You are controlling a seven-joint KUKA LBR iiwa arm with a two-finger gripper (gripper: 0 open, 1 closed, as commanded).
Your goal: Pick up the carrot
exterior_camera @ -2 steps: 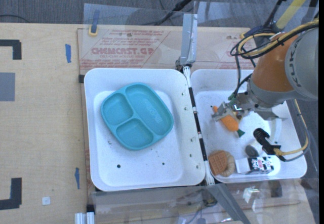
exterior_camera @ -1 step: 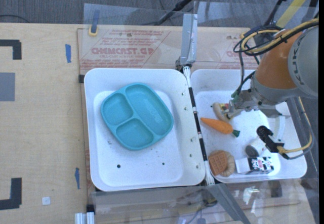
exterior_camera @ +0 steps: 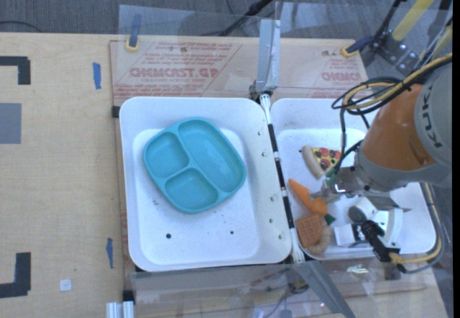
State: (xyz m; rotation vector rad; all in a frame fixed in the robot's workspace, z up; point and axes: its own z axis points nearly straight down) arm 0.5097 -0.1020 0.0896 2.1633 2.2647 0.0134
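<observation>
- the robot arm [exterior_camera: 402,133] comes in from the right side of the view.
- it is grey, with a big orange band above the wrist.
- the orange part is wide and round and sits high up, close to the camera.
- yellow and black cables loop over the top of the arm.
- below the orange band the grey wrist bends down and to the left.
- the gripper [exterior_camera: 332,187] is at the low end of the wrist, pointing down and left.
- the gripper end is small and partly hidden by the wrist, so it is hard to see how its tip is set.
</observation>
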